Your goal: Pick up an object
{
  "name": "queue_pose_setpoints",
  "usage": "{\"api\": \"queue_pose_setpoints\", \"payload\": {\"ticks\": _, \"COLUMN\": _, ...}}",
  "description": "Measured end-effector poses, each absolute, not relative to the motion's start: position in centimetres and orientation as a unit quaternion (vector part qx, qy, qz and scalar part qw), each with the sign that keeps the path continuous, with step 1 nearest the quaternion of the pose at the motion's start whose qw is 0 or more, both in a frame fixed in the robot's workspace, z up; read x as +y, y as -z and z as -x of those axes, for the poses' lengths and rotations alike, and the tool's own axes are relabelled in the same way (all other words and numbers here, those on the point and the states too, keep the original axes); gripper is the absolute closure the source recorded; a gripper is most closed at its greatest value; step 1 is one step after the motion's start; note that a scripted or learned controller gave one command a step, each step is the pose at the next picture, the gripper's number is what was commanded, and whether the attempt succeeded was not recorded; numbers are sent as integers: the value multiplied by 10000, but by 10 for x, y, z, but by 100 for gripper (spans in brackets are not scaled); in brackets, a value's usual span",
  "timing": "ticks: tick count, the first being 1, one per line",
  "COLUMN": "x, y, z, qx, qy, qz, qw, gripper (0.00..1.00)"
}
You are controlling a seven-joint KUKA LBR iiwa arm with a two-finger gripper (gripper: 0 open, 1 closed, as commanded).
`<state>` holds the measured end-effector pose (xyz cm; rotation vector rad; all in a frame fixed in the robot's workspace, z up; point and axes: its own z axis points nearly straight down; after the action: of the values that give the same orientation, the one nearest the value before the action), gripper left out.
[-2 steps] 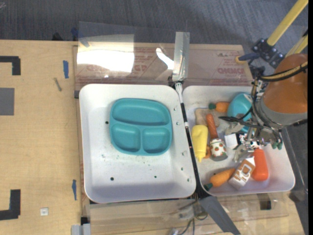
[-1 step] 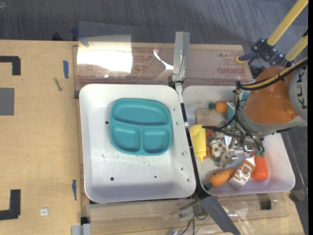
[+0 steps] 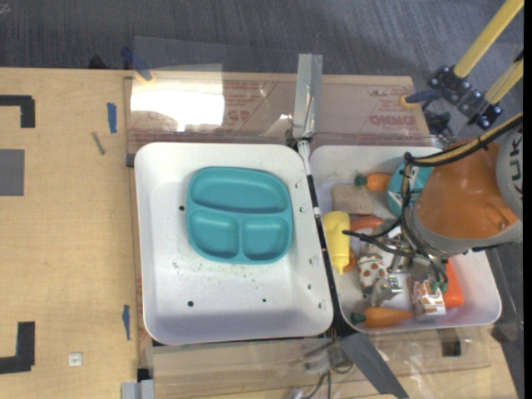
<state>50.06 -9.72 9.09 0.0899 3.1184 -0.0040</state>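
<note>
While the end effector (image 3: 397, 266) hangs low in the right bin (image 3: 490, 302), whether it is spread cannot be told. 1 teal tray (image 3: 240, 214) lies in the left bin (image 3: 158, 248).

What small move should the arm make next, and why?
Probably a short straight descent: the gripper sits low over the right bin, above the spotted white item amid crowded toys, with the yellow piece close beside, so sideways travel risks knocks.

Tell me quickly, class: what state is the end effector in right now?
End effector: low among the toys in the right bin; open or closed cannot be told.
</note>
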Motion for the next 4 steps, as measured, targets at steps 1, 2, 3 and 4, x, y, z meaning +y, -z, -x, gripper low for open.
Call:
{"api": "queue_pose_setpoints", "payload": {"ticks": 1, "x": -121, "y": -92, "z": -489, "qx": 9905, "qy": 0, "qz": -1370, "qw": 141, "gripper": 0}}
{"api": "queue_pose_setpoints", "payload": {"ticks": 2, "x": -139, "y": -125, "z": -651, "qx": 9851, "qy": -6, "qz": -1719, "qw": 51, "gripper": 0}}
{"api": "queue_pose_setpoints", "payload": {"ticks": 3, "x": -135, "y": -110, "z": -631, "qx": 9695, "qy": -27, "qz": -2436, "qw": 283, "gripper": 0}}
{"api": "queue_pose_setpoints", "payload": {"ticks": 4, "x": -97, "y": -92, "z": -590, "qx": 9700, "qy": -7, "qz": -2428, "qw": 85, "gripper": 0}}
